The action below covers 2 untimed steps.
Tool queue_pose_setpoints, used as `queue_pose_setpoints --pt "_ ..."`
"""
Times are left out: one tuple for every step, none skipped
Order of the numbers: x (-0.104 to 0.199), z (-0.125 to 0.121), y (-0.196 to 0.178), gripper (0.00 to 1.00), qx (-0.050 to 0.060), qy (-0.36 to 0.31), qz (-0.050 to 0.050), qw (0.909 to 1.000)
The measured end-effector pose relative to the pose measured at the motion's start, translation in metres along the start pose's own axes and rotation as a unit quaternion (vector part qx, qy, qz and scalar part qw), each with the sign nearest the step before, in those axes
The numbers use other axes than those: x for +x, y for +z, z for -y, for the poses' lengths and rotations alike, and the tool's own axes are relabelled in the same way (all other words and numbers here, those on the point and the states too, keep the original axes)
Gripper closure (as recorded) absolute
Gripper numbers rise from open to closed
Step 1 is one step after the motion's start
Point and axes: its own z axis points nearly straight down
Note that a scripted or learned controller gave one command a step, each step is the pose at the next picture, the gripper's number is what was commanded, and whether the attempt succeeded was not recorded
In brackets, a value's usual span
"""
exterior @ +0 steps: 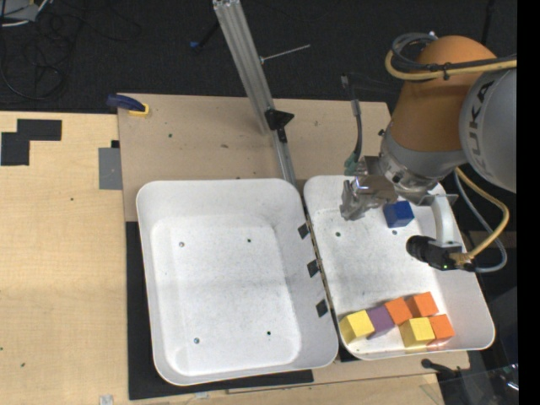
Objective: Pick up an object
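the grey arm with its orange band [439,99] hangs over the far end of the right shallow white bin [354,264], its hand [361,197] low above bare floor; i cannot tell how it is set. this looks like the approach step, nothing gripped: a small blue cube [399,214] sits just right of the hand, the likeliest pick, needing a short sideways shift, while yellow, purple and orange blocks [401,319] cluster well nearer the camera.

A slanted aluminium rail [251,74] crosses the wooden bench [194,137], a black bracket [278,119] clamped on it; a blue-and-yellow clamp [128,104] grips the board's far left corner; black clips [311,267] join the bins; cables [29,2] trail behind.
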Motion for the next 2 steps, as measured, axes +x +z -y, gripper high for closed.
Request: queue_pose_setpoints --pt "0.052 0.020 0.003 1.00 0.001 0.000 0.000 1.0000" --pt "0.106 0.039 0.025 1.00 0.001 0.000 0.000 1.0000"
